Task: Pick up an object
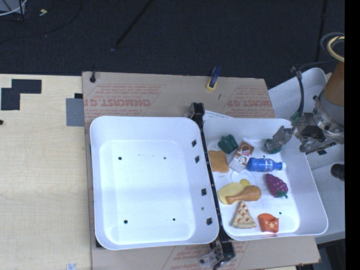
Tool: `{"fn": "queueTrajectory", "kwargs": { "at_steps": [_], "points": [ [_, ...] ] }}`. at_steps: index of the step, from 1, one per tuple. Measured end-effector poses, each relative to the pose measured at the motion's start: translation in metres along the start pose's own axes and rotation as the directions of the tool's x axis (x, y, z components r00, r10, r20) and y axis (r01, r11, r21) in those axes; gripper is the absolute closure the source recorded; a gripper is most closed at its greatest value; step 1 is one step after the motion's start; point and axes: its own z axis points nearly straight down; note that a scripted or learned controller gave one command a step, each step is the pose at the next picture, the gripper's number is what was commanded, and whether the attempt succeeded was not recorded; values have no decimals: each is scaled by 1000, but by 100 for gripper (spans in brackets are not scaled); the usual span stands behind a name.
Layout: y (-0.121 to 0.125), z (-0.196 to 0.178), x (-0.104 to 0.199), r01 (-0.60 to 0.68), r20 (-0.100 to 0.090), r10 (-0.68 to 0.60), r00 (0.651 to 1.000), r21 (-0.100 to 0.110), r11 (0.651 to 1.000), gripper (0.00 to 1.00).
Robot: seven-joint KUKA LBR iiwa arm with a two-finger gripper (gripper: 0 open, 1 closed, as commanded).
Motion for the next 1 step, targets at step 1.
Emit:
{"fn": "queueTrajectory", "kwargs": {
  "at_steps": [1],
  "points": [
    [-23,114,27,-1,-5,1,1000,13,1000,0]
  ]
}}
